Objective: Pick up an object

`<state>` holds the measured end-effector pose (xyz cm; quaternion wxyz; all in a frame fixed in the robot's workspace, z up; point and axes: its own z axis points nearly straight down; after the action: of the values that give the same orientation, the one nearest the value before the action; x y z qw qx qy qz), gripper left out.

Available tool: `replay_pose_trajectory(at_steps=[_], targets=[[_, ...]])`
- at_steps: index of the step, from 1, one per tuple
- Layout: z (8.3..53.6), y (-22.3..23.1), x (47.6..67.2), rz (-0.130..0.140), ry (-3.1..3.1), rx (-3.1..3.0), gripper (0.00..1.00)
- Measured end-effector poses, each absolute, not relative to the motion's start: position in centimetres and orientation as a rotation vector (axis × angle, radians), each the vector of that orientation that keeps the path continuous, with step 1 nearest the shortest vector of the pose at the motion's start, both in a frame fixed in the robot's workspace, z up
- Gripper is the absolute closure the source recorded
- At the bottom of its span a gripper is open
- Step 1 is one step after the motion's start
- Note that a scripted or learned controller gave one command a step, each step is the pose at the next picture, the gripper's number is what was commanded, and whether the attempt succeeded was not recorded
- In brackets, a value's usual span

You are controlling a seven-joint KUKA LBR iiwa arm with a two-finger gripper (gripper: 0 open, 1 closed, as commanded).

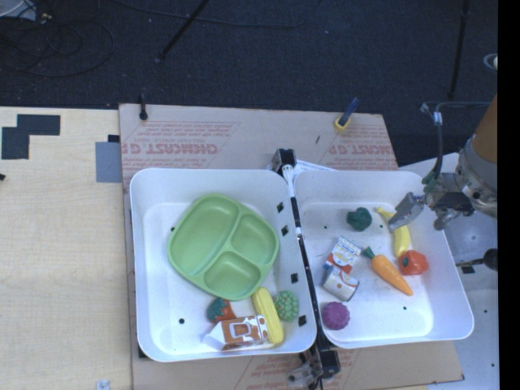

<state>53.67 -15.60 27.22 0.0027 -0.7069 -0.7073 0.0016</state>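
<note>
The arm comes in from the right and the gripper (424, 204) hangs over the upper right part of the right bin (455, 315). One grey finger (409, 210) points down-left toward the banana (401, 238); another part sits to its right near the bin rim. The fingers look apart w/ nothing between them, so no object is held yet.

Step in hand, as I judge it: the approach before the grasp. The pick is not yet made.

Candidate things in the right bin:
- banana, just below the finger, nearest to it
- red tomato-like toy (413, 262), touching or almost touching the banana's lower end
- carrot (391, 273), just beside the tomato toy, lying at a slant
- dark green broccoli-like toy (359, 217), left of the gripper, apart from the others
- small carton (342, 269) and purple toy (335, 315), further left & lower

The left bin (150, 218) has a green divided plate (223, 246), corn (267, 316) and other small toys, well apart from the gripper.

Next move, I think: go down over the banana w/ the jaws across its narrow side, then close. Risk: the tomato toy and carrot are close, so a finger can push them or slip on the curved banana.
</note>
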Motion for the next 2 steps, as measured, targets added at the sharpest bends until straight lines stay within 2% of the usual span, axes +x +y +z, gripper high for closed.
replay_pose_trajectory(at_steps=[1, 2], targets=[[14.6, -14.7, 54.2, 0.005, -2.216, -2.217, 0.00], [8.7, -13.0, 63.0, 0.003, -2.220, -2.219, 0.00]])
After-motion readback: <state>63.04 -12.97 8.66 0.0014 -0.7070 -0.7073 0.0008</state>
